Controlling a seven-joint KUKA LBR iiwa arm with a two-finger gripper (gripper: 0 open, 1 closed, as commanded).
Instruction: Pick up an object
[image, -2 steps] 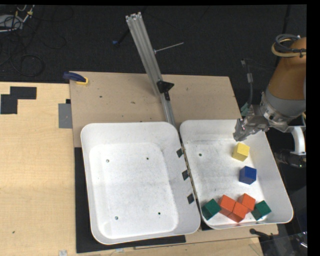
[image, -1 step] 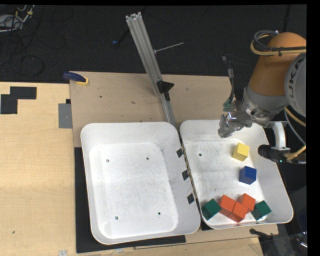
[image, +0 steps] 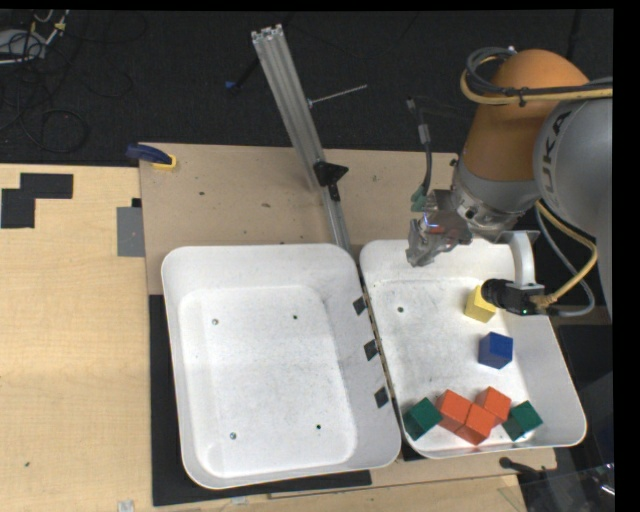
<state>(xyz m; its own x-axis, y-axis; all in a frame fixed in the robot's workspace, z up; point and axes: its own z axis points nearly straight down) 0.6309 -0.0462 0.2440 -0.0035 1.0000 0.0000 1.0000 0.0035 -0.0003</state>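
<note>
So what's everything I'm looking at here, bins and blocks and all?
left bin: 1, white, left half of the bench
right bin: 1, white, beside it, holds all the blocks
yellow block: 1, yellow, right bin, upper right
blue block: 1, blue, just below the yellow one
orange blocks: 2 or 3 in a tight cluster, orange, near edge of the right bin
green blocks: 2, green, one at each end of the orange cluster
metal rail: 1, grey, slanting up from between the bins
bench: 1, light wood
gripper: 1, grey, over the right bin's far edge
arm: 1, grey and orange, top right
</note>
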